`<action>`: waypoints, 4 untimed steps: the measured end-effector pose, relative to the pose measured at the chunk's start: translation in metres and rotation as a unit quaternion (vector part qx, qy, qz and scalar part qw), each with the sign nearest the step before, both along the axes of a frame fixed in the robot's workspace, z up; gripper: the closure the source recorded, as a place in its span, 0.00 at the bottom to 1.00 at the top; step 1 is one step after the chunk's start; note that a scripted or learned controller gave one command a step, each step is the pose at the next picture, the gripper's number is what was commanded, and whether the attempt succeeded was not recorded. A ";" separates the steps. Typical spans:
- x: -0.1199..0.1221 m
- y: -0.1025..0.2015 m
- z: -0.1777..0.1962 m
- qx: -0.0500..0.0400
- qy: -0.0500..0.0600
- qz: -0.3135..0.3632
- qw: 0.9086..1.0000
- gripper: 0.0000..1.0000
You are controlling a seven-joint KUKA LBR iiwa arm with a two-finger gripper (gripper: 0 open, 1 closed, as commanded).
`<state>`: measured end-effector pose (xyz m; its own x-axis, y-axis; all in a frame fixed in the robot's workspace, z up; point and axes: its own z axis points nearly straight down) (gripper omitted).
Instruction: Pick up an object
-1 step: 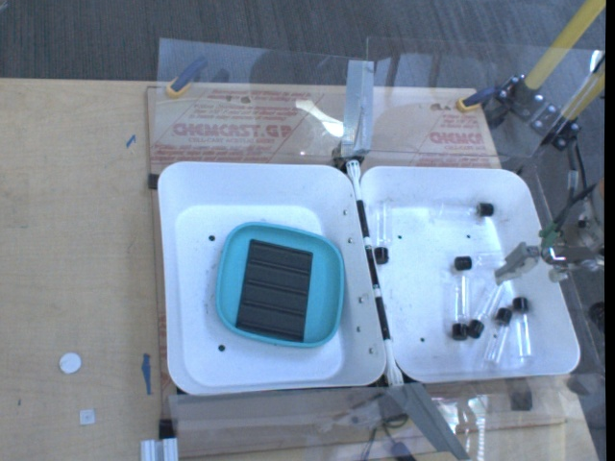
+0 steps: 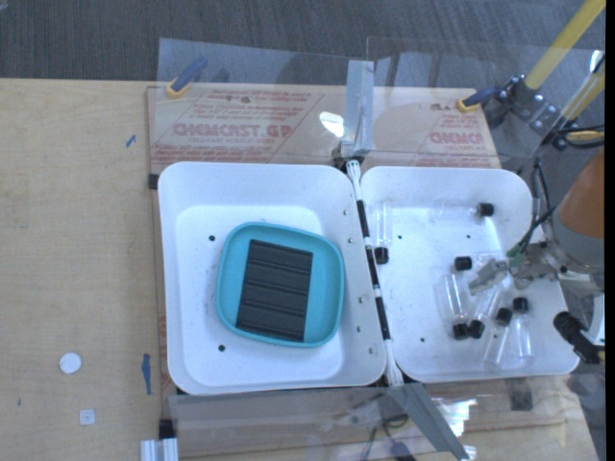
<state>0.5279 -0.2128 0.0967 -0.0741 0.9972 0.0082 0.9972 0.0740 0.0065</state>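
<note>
A blue tray (image 2: pixel 281 284) holding a dark ridged block (image 2: pixel 276 290) sits in the left bin (image 2: pixel 183 257), while clear tubes with black caps (image 2: pixel 471 305) lie scattered in the right bin (image 2: pixel 423 248). At the right edge, the gripper (image 2: pixel 500 270) hangs low over those tubes; whether it is released or clenched cannot be told. A good pick likely means settling squarely over one tube, apart from its neighbours.

Grey arm (image 2: pixel 577 243), orange band, black cable, metallic end effector (image 2: pixel 500 272).

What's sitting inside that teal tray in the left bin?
A dark ribbed rectangular block lies flat inside the teal tray, covering most of its floor; whatever lies beneath the block is hidden.
</note>
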 end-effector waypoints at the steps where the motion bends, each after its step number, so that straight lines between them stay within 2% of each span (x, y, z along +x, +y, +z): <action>1: 0.064 0.000 -0.008 0.000 -0.002 0.037 0.999 0.00; 2: 0.129 0.002 -0.009 0.002 0.005 0.072 0.997 0.00; 3: 0.139 0.101 -0.009 -0.002 0.005 0.110 0.994 0.00; 4: 0.137 0.099 -0.002 -0.005 0.009 0.111 0.994 1.00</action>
